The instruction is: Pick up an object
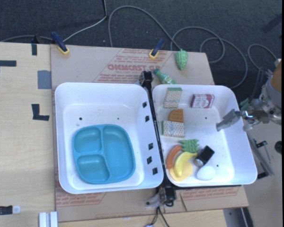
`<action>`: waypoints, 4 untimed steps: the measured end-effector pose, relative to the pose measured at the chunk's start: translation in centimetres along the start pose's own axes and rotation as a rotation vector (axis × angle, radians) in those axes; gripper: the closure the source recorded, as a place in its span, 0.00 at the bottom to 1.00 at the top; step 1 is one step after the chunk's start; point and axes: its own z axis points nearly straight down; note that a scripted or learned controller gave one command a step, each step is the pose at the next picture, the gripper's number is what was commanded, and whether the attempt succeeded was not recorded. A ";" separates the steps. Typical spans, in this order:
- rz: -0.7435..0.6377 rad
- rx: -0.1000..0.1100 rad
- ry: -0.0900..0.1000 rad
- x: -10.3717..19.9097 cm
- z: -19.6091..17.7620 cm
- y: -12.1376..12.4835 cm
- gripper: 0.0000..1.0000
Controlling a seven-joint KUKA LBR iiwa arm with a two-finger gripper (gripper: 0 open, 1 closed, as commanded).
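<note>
— Gripper [226, 122] is hovering over the right bin's [241, 141] right side; you cannot tell its state.
— And objects?
— Your banana [182, 164] and egg [206, 173] are lying in that bin's near corner.

Left bin [66, 103]: blue divided tray [104, 153]. Right bin [227, 141]: small boxes, red carton [202, 100], banana [182, 166], carrot [172, 156], white egg [206, 173]. Tool [227, 121] over right bin's right side, nothing visibly gripped. Green strawberry-shaped toy [181, 59] on cardboard.
</note>
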 end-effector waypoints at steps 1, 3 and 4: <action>-0.001 0.003 0.002 6.2 14.1 2.1 0.00; -0.001 -0.008 0.000 7.8 18.1 12.7 0.00; -0.002 -0.007 0.001 7.5 18.1 17.2 0.00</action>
